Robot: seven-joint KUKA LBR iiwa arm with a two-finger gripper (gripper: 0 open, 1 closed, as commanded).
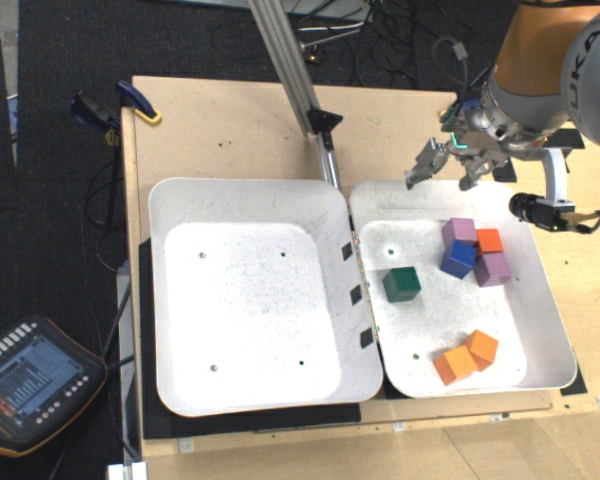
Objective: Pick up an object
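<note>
Nearest my camera sits a teach pendant on the dark floor at lower left, its screen lit. Behind it the tan bench carries two white bins. Left bin has a speckled floor with four small dark dots. Right bin holds my blocks: a green cube near its left side, a cluster further right of a purple cube, a blue cube, a small orange cube and a second purple cube touching one another, and two orange cubes side by side near the front. A grey pole slants down to the gap between the bins. Blue clamps grip the bench's far left corner. Cables trail over the black floor beyond. My gripper hangs above the right bin's far rim, fingers spread, with nothing between them, well apart from every block.
</note>
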